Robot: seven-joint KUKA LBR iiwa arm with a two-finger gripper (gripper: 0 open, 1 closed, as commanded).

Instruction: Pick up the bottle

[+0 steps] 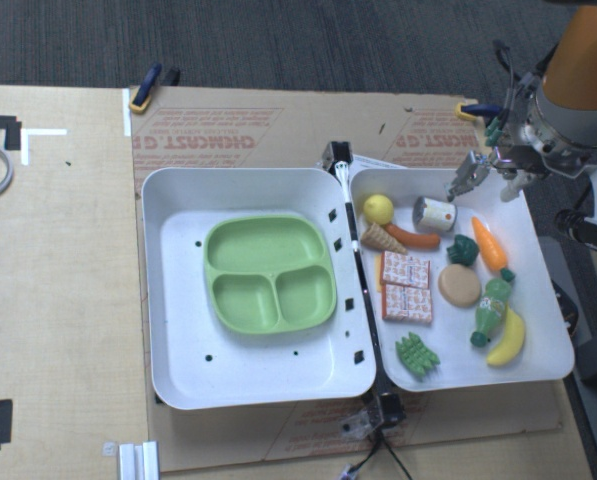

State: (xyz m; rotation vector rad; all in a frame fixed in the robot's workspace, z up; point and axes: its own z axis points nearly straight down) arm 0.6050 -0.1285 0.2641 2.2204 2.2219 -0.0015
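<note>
Near edge of the right bin (538,373) first: green leafy toy (416,354) at the front, banana (509,339) at the front right. The bottle (491,306), green, lies tilted just beside the banana, looks to be touching it, with the tan round cookie (459,286) just to its left. That's my target, in the front right part of the right bin.

Middle: two cracker blocks (407,288), broccoli (463,250), carrot (489,244). Further back: ice cream cone (382,237), sausage (414,236), lemon (378,208), small white can (435,212). Left bin (168,298) holds a green divided tray (270,273).

Farthest: my gripper (470,176) hangs over the back of the right bin, near the can, well apart from the bottle. Fingers point down and left. Too small and blurred to read the gap, so I cannot tell how far open it is. Nothing visible between them, so I call it holding nothing.

Step in hand, as I judge it: the approach, grasp not yet begun. To do it well I'd bring the gripper toward the near right corner, line the fingers across the bottle's narrow width, and come down on its middle. Risk: banana and cookie crowd both sides, so a finger may land on one of them.
</note>
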